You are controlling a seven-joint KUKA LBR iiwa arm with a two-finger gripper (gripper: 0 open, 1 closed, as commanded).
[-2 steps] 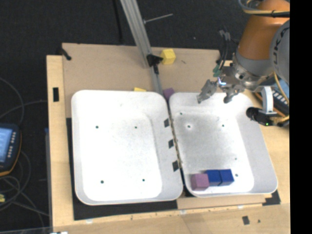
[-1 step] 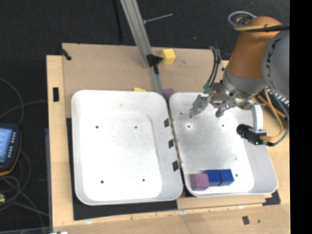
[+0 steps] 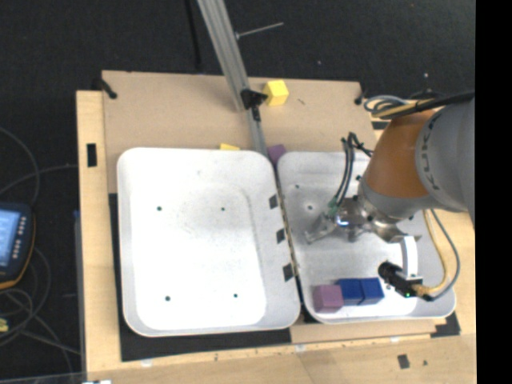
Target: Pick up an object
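Note:
In the right bin (image 3: 304, 174), two blocks lie side by side near the front wall: a purple block (image 3: 327, 297) and a blue block (image 3: 359, 291). My gripper (image 3: 322, 227) hangs low over the middle of this bin, reaching in from the right below the orange wrist band (image 3: 398, 163). It is above and behind the two blocks, clearly apart from them. Nothing shows in the gripper.
The left bin (image 3: 192, 238) sits beside the right one. On the bench behind the bins rest a yellow block (image 3: 277, 92), a small purple block (image 3: 276, 152) and a yellow piece (image 3: 230, 146). A slanted metal pole (image 3: 228, 46) crosses the back. Cables (image 3: 436, 254) trail along the arm.

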